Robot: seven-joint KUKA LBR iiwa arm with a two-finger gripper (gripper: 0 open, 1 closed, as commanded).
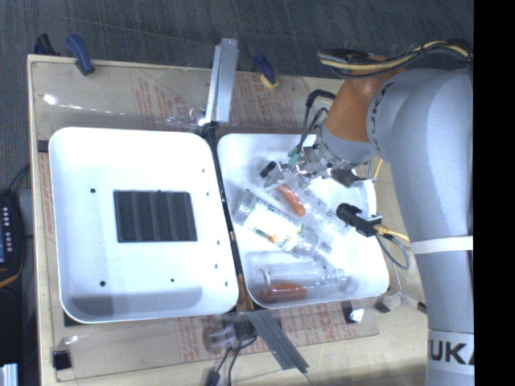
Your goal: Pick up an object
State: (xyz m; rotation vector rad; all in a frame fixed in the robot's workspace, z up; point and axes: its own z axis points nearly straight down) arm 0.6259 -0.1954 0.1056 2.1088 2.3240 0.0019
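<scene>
3 white letters, "UKA", mark the arm (451, 215); its fingers' (299, 167) state I cannot tell.

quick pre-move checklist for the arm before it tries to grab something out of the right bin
1. Objects within reach: ok. The right white bin holds clutter, including an orange cylindrical piece and a clear plastic packet with a reddish item.
2. Gripper position: ok. The two-finger gripper is over the right bin's upper part, near the orange piece.
3. Finger state: cannot tell.
4. Object held: cannot tell.
5. Target isolated: not ok. The clear items overlap one another.
6. Left white bin: ok, apart from the arm; it holds a dark ribbed rectangular panel.
</scene>
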